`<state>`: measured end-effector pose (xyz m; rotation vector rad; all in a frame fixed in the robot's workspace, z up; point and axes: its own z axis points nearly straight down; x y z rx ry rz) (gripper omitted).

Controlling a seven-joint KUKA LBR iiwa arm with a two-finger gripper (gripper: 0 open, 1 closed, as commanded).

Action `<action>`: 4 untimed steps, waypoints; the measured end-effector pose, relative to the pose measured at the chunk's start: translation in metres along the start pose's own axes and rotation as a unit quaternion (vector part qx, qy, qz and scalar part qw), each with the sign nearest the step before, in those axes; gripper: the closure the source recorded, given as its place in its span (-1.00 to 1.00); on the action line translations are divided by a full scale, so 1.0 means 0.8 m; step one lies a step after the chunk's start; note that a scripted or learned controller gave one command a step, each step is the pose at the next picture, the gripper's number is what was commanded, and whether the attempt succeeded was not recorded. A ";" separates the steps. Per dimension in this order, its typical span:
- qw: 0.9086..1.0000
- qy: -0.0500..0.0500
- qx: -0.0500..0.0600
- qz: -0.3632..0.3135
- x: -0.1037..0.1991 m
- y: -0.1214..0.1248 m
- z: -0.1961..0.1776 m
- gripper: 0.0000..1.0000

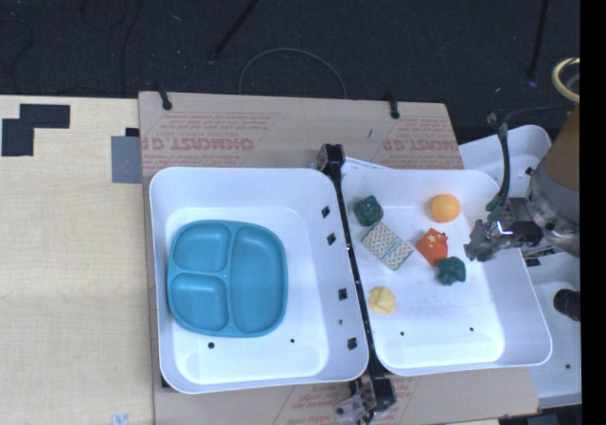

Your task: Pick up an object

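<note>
Two white bins side by side; left bin (180,191) holds a blue three-section plate (227,276), smooth plastic. Gripper (483,245) sits over the right bin (516,338) at its right edge, nothing seen between its tips; how far apart they stand, can't tell. Nearest it: dark green lump (451,270), just left and below. Then red block (432,245), orange ball (444,207), patterned flat card (386,245), green die-like cube (368,210), yellow lump (382,299).

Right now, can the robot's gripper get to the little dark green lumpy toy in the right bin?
Probably yes. The gripper sits just right of the little dark green lumpy toy, with bare bin floor between them. The small red block lies close on the toy's left, so that could get bumped.
</note>
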<state>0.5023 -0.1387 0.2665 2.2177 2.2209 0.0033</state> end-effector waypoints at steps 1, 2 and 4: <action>1.000 0.001 0.004 -0.001 0.062 -0.002 0.020 1.00; 1.000 0.001 0.004 -0.001 0.129 0.004 0.040 1.00; 1.000 0.000 0.005 -0.001 0.257 0.006 0.049 1.00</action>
